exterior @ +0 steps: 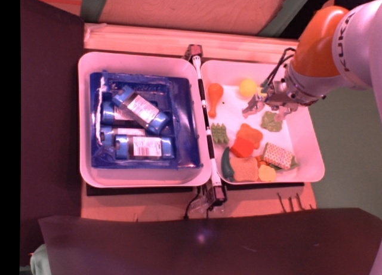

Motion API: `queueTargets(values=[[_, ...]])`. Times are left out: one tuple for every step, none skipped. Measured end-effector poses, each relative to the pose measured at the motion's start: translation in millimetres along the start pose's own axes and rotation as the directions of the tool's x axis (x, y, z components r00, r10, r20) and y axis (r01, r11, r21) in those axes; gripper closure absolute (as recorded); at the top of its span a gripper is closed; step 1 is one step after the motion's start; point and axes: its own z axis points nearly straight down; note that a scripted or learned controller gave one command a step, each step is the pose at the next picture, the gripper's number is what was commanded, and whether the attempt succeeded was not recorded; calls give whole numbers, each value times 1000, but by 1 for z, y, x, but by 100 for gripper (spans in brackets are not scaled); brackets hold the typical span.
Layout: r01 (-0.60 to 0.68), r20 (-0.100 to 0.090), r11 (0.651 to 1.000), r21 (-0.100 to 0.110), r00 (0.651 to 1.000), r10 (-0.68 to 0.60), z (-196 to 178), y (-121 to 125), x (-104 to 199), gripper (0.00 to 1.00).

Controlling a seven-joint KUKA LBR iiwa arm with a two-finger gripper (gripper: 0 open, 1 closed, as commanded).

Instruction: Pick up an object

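Hovering over the right-hand shallow white plastic bin (310, 148), we keep our two-finger gripper (270, 105) just above a small green textured block (272, 121), near a round yellow ball (248, 87). Whether the fingers are spread or pressed together, we cannot tell. Nothing looks grasped yet; this poise probably lines up a descent.

The pincer (267, 107) hangs over the right bin (310, 142), between a yellow ball (248, 87) and a green toy (271, 121).
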Motion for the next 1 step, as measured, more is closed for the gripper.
queueTargets(values=[[0,0,1000,0,1000,0,0,0,0,0]])
